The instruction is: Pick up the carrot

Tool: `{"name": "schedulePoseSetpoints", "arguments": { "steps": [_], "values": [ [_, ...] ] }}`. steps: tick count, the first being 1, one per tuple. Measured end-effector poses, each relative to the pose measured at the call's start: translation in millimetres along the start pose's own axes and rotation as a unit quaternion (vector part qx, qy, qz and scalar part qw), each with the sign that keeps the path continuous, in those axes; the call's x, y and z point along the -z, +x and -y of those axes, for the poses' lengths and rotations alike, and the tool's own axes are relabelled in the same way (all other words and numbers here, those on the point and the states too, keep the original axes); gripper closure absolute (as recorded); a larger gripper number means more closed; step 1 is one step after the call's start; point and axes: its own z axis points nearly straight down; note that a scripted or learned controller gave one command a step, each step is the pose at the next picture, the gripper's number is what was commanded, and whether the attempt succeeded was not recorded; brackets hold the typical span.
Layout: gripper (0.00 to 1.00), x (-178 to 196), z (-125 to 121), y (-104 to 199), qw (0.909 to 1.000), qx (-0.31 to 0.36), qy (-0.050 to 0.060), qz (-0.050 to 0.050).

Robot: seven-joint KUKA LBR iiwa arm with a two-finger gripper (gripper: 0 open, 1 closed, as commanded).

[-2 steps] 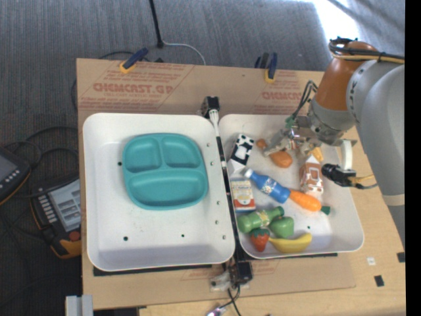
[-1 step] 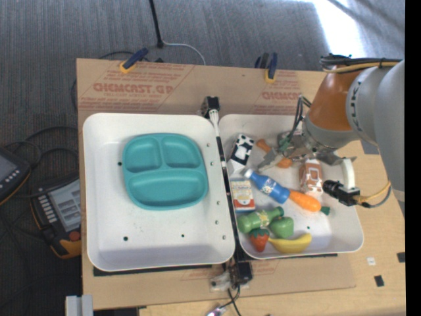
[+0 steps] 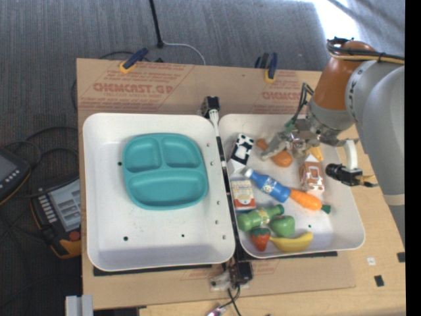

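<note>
1. Where the bench is seen from above in the camera view, two white bins are set side by side on a brown board: the left bin [image 3: 99, 242] and the right bin [image 3: 348, 232].
2. A teal plate [image 3: 166, 171] with three parts is laid in the left bin, near its middle.
3. The arm [image 3: 368, 104] is seen coming in from the right, with its orange band [image 3: 337, 78] above the wrist.
4. The gripper [image 3: 289, 143] is held low over the top part of the right bin. How far the jaws are apart cannot be told, and nothing can be seen held between them.
5. A small orange thing [image 3: 283, 158] is seen just under the gripper. It cannot be told if the two are touching.
6. The carrot [image 3: 307, 200] is laid on its side in the right half of the right bin, below the gripper and apart from it. Its green end is pointed to the right.
7. A blue bottle [image 3: 269, 185] is laid just left of the carrot, with its tip touching or almost touching it.
8. A black and white box [image 3: 242, 149] is seen near the top left of the right bin.
9. A green pepper [image 3: 263, 219], a strawberry [image 3: 261, 239] and a banana [image 3: 291, 243] are grouped at the front of the right bin.
10. A small toy car [image 3: 312, 176] is placed just above the carrot.
</note>
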Motion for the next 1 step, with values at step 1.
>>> {"name": "schedulePoseSetpoints", "arguments": {
  "steps": [1],
  "values": [
    [0.0,0.9,49.1,27.6,0.9975,0.066,-0.022,0.015]
  ]
}}
